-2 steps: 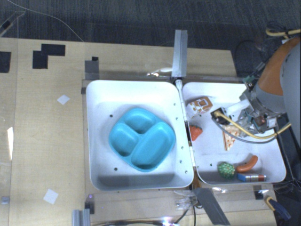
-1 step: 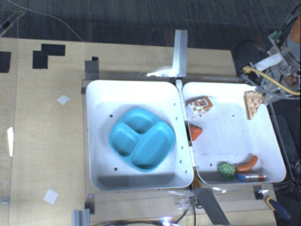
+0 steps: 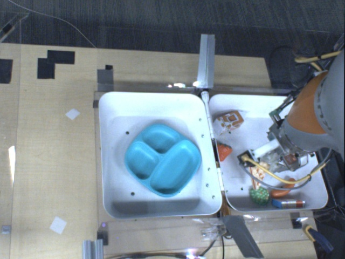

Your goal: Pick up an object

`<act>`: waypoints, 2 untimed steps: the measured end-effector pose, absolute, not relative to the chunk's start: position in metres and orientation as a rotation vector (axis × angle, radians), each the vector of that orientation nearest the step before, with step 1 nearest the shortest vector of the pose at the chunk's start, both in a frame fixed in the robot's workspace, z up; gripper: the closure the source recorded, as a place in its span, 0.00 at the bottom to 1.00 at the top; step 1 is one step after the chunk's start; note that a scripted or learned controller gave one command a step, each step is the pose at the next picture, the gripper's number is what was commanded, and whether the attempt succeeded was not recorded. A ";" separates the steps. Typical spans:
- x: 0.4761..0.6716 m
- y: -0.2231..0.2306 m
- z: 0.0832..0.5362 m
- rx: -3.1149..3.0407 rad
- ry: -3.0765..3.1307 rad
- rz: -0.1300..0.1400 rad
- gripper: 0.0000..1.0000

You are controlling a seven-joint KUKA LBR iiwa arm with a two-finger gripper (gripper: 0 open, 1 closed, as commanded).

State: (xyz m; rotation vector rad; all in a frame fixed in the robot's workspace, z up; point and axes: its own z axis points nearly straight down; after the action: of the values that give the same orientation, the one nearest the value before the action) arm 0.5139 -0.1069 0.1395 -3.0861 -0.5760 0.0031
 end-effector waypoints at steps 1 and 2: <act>0.512 -0.186 0.319 -3.122 -0.356 -0.004 1.00; 0.492 -0.190 0.195 -3.085 -0.595 -0.001 1.00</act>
State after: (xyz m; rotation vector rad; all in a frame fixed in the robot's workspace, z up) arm 0.4917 -0.1901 0.1945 -3.0847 -0.5947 -0.0006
